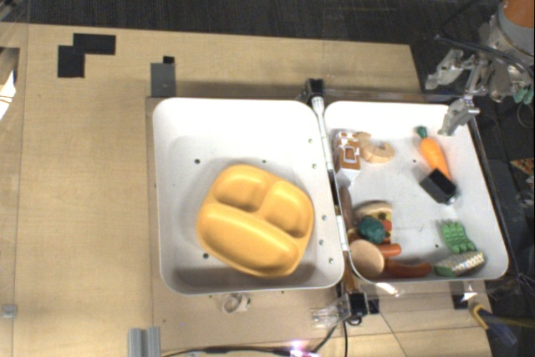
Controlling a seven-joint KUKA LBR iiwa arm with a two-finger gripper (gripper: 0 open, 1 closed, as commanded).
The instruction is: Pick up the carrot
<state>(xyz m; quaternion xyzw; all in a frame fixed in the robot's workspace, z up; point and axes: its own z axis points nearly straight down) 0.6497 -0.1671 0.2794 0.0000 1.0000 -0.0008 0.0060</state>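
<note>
Carrot pickup is judged not yet begun, since the target lies untouched. The largest thing seen is the left bin [171,180], which is occupied by a big yellow bread-shaped toy [253,217] at its centre. The right bin [489,205] is set just beside it at three o'clock and is cluttered with small items. The arm [514,8] is seen at the upper right, outside the right bin's one o'clock corner. The gripper [458,117] hangs over that corner; whether it is spread or closed cannot be told, and nothing is seen held by it. The carrot [433,154] lies in the right bin toward one o'clock, orange with a green tip, with a black block [438,185] apparently touching it at five o'clock. A green piece [456,237] lies near the bin's five o'clock corner. Descent, closure and lift all remain to be done.
</note>
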